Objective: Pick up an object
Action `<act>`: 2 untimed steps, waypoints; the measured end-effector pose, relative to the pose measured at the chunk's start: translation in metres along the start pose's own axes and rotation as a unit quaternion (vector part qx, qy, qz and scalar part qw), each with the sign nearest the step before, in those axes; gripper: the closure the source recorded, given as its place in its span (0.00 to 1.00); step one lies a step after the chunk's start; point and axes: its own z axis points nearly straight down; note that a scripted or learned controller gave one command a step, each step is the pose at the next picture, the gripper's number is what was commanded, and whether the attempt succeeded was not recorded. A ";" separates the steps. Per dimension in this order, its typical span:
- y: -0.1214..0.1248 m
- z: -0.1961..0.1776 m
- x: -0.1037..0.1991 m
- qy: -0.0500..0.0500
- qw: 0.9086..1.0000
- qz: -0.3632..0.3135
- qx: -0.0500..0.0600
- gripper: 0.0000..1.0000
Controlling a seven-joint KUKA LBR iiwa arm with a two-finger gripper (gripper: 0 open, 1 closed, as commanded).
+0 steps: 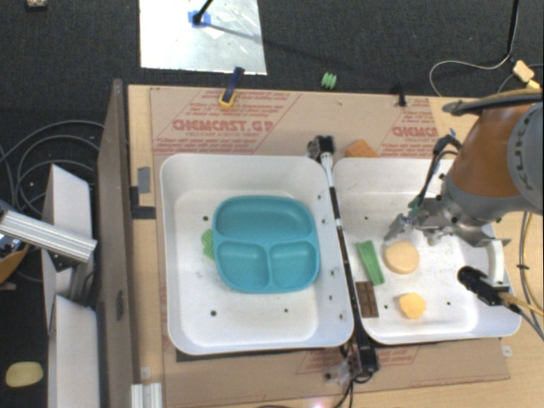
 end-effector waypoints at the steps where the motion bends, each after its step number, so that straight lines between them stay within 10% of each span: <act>1: -0.002 0.039 0.022 -0.003 1.000 -0.001 -0.009 0.00; 2: 0.016 0.036 -0.009 -0.002 1.000 0.000 -0.011 0.00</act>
